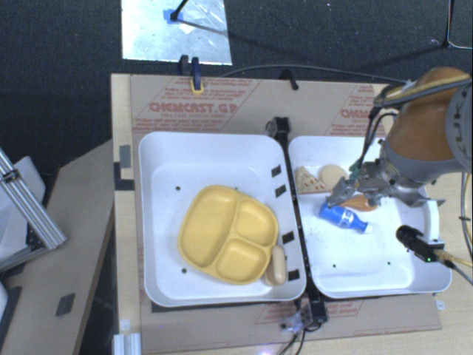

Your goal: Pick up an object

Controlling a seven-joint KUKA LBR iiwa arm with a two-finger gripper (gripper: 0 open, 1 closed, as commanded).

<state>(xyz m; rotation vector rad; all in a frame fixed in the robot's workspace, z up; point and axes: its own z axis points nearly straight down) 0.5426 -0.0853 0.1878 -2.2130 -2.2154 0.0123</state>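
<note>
In the right bin [369,272], a blue bottle [344,218] lies on its side near the middle. Just above it sits an orange object [363,203], partly hidden under my gripper [355,191]. The gripper hangs low over the bin's upper half, right above the orange object and the bottle's upper end. A pale wedge-shaped piece [309,180] and a round beige object [332,174] lie near the bin's back left corner, to the gripper's left.
The left bin [170,198] holds a yellow divided plate [228,233] with a beige roll [277,265] against its lower right edge. A black divider [292,205] runs between the bins. The arm [425,132] comes in over the right bin's right side.
</note>
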